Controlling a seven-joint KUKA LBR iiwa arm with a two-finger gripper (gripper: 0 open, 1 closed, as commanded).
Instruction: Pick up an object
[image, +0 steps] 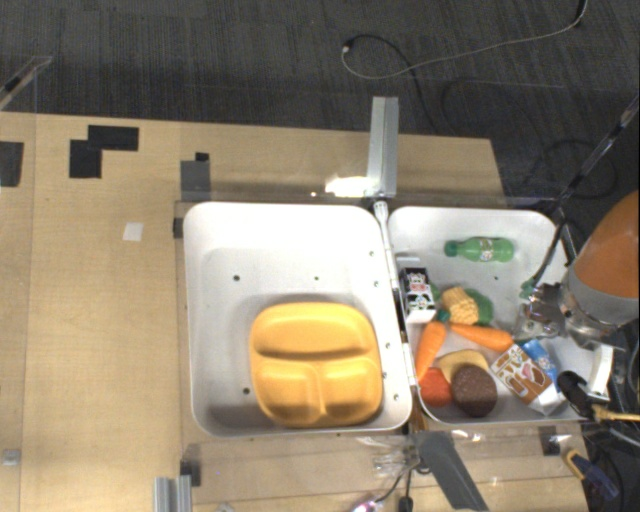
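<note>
1. Yellow plastic: a sectioned tray (316, 363) lies in the left bin (215, 250), toward its near side.
2. The right bin (440, 225) holds a green bottle (480, 249) at the far side, two carrots (429, 347), corn (461, 303), a brown ball (474, 391) and a small carton (527, 374).
3. The gripper (538, 308) sits at the right bin's right edge, just beyond the carton; whether it is apart or together cannot be told.

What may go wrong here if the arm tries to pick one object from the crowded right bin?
The carrots, corn and brown ball lie touching, so a grasp may catch two or slip. The small carton sits near the right bin wall, which may block the pincer.
</note>
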